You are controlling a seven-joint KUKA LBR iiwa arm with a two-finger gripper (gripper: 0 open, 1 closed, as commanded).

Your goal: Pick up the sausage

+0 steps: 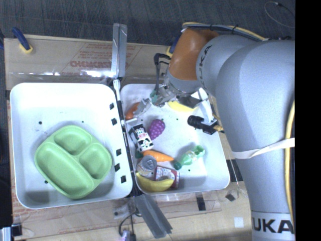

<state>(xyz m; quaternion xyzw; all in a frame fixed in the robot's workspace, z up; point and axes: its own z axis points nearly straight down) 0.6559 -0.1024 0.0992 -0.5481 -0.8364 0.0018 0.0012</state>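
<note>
The sausage is a short orange-brown piece lying at the far left of the right bin, close to the divider between the bins. My gripper hangs low over the bin's back left part, just to the right of the sausage and very near its upper end. From this slant I cannot make out whether it touches the sausage. The grey arm with its orange band comes in from the right and covers the bin's back right corner.
In the right bin lie purple grapes, a cow-patterned carton, a carrot, a can, a banana, a green bottle and a yellow piece. The left bin holds a green divided plate.
</note>
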